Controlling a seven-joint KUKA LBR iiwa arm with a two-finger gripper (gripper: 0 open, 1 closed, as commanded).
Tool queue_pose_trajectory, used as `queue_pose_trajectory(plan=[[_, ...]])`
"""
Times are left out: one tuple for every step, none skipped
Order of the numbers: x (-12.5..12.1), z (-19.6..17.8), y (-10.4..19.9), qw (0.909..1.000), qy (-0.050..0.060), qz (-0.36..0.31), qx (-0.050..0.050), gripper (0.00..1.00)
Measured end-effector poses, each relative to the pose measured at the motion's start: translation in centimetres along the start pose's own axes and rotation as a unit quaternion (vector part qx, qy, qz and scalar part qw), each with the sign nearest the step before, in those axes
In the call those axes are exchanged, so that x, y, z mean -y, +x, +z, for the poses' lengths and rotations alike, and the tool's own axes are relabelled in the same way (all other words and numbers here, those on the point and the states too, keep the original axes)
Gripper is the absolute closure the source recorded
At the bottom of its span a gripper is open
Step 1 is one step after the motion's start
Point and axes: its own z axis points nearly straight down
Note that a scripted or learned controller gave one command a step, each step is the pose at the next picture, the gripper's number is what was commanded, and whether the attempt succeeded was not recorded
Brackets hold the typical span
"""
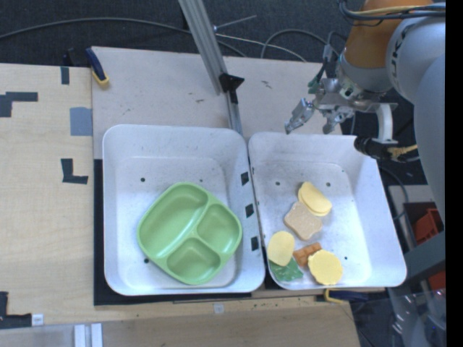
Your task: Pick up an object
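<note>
My gripper (313, 121) hangs above the far rim of the right bin (362, 194), its two fingers spread apart with nothing between them. Below it in that bin lie several toy food pieces: a yellow oval piece (315, 198) resting on a tan bread slice (303, 221), a yellow round piece (281, 249), a small orange piece (307, 253), a green leaf piece (288, 271) and another yellow disc (325, 267). The pieces sit toward the bin's near half, well clear of the gripper.
The left bin (130, 150) holds a green divided plate (189, 232). A metal post (206, 38) slants up from between the bins' far ends. Cables run across the dark floor behind the bench, and a blue-and-yellow clamp (97, 67) sits at the far left.
</note>
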Motion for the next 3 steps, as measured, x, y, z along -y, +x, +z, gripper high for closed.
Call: queue_pose_trajectory(plan=[[0.3, 6.5, 0.1, 1.0, 0.0, 0.0, 0.0, 0.0], [0.4, 11.2, 0.8, 1.0, -0.001, 0.0, 0.0, 0.0], [0.3, 9.8, 0.8, 1.0, -0.003, -0.001, 0.0, 1.0]])
